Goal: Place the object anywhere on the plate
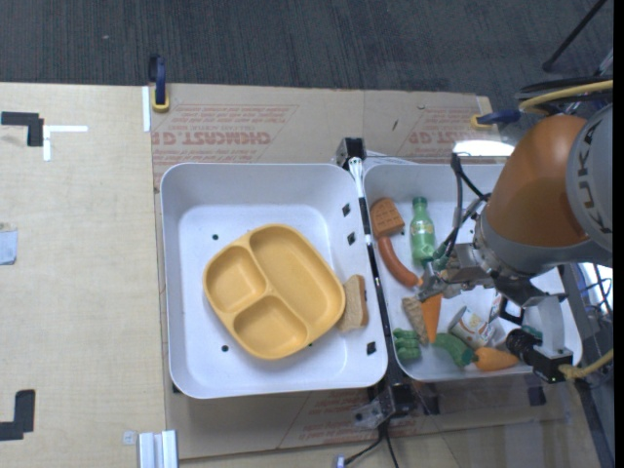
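A yellow three-compartment plate (273,291) lies in the left bin (185,261), with a slice of toy bread (354,303) leaning at its right rim. In the right bin lie a toy sausage (395,259), a green bottle (421,230), a brown bread piece (386,217), a carrot (430,317) and green toy vegetables (451,347). My gripper (436,283) hangs low over the right bin, just above the carrot and beside the sausage's end. The arm's body covers much of that bin.
An orange carrot-like toy (495,359) and a small printed packet (474,326) lie at the right bin's near side. The divider between the bins (369,261) runs just left of the gripper. Cardboard surrounds both bins.
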You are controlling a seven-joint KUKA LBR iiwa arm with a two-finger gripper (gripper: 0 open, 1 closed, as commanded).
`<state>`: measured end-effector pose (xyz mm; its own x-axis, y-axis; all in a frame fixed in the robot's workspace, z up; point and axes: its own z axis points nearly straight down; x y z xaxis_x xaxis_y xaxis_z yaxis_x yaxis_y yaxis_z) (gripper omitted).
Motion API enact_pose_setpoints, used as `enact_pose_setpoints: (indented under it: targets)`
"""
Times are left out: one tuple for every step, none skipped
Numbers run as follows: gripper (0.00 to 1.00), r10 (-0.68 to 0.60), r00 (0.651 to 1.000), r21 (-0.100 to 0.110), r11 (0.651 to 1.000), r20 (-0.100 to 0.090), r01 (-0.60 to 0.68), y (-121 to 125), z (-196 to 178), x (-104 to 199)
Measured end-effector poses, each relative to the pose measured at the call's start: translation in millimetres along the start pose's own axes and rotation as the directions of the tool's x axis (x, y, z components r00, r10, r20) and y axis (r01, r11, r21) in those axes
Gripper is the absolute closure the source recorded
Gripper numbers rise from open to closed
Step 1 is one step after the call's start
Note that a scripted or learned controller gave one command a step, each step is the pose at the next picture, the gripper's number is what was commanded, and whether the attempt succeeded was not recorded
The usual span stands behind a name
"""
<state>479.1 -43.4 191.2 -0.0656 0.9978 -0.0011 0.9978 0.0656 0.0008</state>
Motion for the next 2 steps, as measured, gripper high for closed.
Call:
enact_pose_setpoints:
  targets:
    - [1.00,0.061,0.998,0.001,0.998,0.001,-0.061,8.2,-76.3,118.1]
    - [0.00,0.060,0.998,0.001,0.998,0.002,-0.060,8.2,-76.3,117.9]
